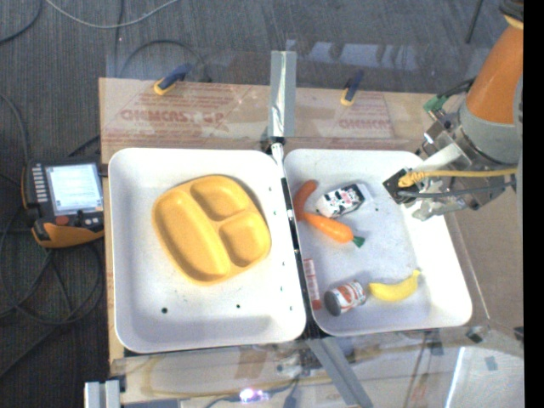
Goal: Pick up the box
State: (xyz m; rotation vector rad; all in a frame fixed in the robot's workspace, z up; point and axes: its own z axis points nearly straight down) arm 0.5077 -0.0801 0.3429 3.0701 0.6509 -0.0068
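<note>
Dark grey carpet (68, 49), crossed by loose cables (81, 11). In the middle, a brown board (221, 113) with faded red print, too worn to read. Two white bins side by side: left bin (136, 313) with a yellow divided plate (212, 228), right bin (442, 308) beside it. Over the right bin's upper right edge, the gripper (422, 202), apart from everything; open or closed, cannot tell. Near that bin's top, the box (342, 199), white with black markings, unreadable, just beside a carrot (330, 227) and a red sausage (303, 198). Lower down, a banana (396, 288) and a red-labelled can (344, 297), lettering illegible.
</note>
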